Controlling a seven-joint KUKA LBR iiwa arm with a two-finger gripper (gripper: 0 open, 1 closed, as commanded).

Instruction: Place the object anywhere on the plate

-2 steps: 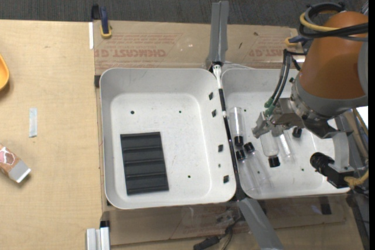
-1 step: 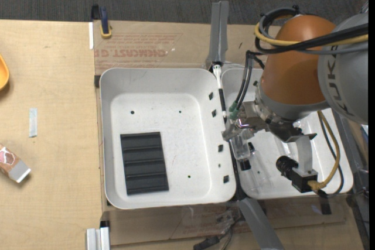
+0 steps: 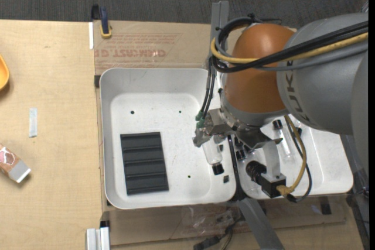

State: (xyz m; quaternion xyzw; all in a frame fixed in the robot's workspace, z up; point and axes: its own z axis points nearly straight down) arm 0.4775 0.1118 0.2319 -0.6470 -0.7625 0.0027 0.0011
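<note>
Well to the left of the hand [image 3: 218,156], a small wrapped item [image 3: 13,164] lies on the wooden surface [image 3: 53,67]. Nearer, still to its left, a dark ribbed plate [image 3: 144,163] lies flat in the left white bin [image 3: 153,84]. The hand hangs over the seam between that bin and the right bin [image 3: 334,173]; whether it is spread or pinching anything cannot be told.

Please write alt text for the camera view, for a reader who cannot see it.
A grey arm with an orange band reaches from the right over the divide between two shallow white bins. The left bin holds a dark ribbed rectangular plate; the bench beside it is pale wood.
</note>
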